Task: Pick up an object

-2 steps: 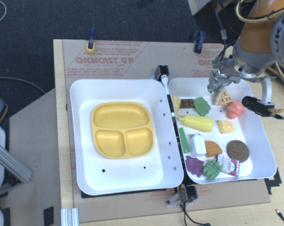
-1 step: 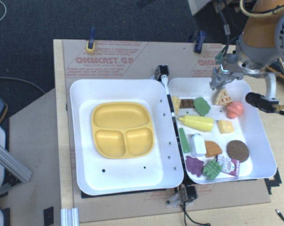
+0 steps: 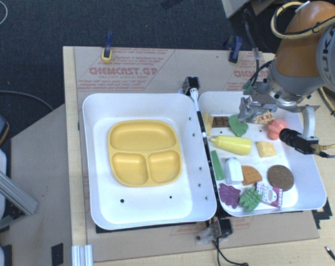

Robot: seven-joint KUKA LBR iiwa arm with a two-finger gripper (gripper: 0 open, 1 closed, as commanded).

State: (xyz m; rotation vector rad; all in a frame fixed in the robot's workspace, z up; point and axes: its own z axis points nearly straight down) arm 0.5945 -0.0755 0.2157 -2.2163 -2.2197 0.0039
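1. Cardboard-topped bench (image 3: pixel 156 60) on dark floor; two shallow white bins clamped side by side, likely to keep them from sliding.
2. Right white bin (image 3: pixel 317 195) crowded with toy food. The likely target, a flat green leaf-shaped piece (image 3: pixel 239 127), lies at its far left, beside a brown block.
3. Gripper (image 3: pixel 249 111) poised directly above the leaf piece; whether its fingers are apart or together I cannot tell.
4. Just nearer: glossy yellow squeeze bottle (image 3: pixel 232 144) on its side.
5. Left white bin (image 3: pixel 101 204) holds a yellow three-compartment plastic tray (image 3: pixel 145 152).

Yellow tray (image 3: pixel 144 151) left, toy food (image 3: pixel 250 173) right
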